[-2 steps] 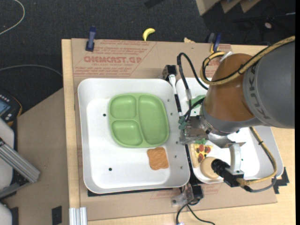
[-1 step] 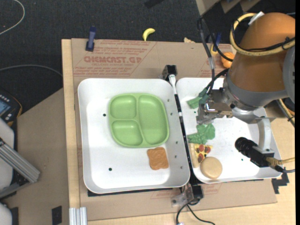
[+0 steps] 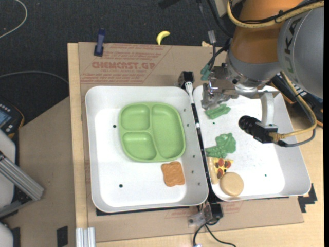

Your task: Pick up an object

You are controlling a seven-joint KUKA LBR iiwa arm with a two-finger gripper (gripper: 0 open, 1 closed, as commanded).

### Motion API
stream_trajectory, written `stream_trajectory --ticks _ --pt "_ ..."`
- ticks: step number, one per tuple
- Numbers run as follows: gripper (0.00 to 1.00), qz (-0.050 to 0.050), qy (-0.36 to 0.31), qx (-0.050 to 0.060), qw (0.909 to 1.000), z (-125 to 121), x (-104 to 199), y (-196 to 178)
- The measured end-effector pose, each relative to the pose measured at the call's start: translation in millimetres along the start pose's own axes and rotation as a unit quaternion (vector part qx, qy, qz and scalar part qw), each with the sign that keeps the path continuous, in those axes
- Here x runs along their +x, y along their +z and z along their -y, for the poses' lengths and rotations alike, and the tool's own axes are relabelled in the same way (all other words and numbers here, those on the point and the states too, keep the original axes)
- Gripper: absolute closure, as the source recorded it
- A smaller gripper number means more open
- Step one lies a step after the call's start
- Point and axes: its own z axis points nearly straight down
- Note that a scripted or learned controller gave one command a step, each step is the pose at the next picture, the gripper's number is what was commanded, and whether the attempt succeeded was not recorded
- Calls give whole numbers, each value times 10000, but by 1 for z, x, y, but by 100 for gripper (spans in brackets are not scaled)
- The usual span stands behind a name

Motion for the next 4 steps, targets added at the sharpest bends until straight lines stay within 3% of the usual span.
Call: stream_trajectory --ticks 1,2,3,4 --pt "100 -19 -21 60 10000 15 73 27" --pt "100 -41 -8 -63 10000 53 86 -127" --pt "100 12 28 83 10000 16 89 -3" --pt "100 -4 33 65 10000 72 65 3"
